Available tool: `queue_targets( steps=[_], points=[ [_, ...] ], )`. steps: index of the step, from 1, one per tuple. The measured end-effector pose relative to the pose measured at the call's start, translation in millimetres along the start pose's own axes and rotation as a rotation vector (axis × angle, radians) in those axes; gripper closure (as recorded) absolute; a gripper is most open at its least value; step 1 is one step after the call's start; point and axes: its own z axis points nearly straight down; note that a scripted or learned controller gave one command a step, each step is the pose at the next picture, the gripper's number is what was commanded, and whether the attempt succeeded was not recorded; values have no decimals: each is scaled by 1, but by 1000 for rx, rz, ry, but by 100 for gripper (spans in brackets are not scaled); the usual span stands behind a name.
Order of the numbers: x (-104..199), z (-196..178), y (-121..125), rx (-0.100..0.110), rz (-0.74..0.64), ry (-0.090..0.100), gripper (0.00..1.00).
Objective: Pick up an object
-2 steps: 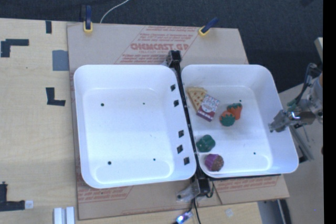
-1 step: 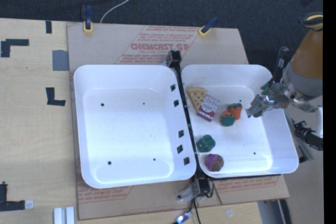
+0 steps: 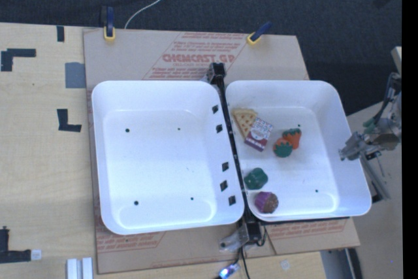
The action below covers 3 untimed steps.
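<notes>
Five small things lie in the right bin (image 3: pixel 326 104), all toward its left half: a tan waffle-patterned cracker (image 3: pixel 243 119) near the divider, a small red-and-white packet (image 3: pixel 260 133) touching its lower edge, an orange-and-green toy vegetable (image 3: pixel 287 142) just beside that, a green toy (image 3: pixel 255 178) lower down, and a purple toy (image 3: pixel 266 202) near the front rim. The left bin (image 3: pixel 111 108) sits alongside on the tabletop (image 3: pixel 39 153).

All look light — toy food, by the look of it, probably plastic or foam, though the material cannot be told for sure. The green toy and the purple one stand a little apart from the rest and look rounded, so they may roll or slip; taking either across its widest middle seems the safest hold. The cracker lies flat and looks hard to get under. The packet is boxy, with flat sides that should suit a pinch, though the cracker crowds it.

The gripper (image 3: pixel 356 147) hangs at the right bin's right rim, well apart from the objects; whether its jaws are wide or narrow I cannot tell.

The brown board under the bins bears red print that seems to read "CHEMCAST GP". The packet's label is too small to read.
</notes>
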Motion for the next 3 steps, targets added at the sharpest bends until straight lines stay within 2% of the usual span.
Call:
queue_targets(
  steps=[1, 2, 3],
  points=[
    [56, 20, 25, 3, -11, 4, 100],
    [13, -53, 2, -5, -2, -3, 100],
    [87, -36, 27, 2, -13, 3, 100]
  ],
)
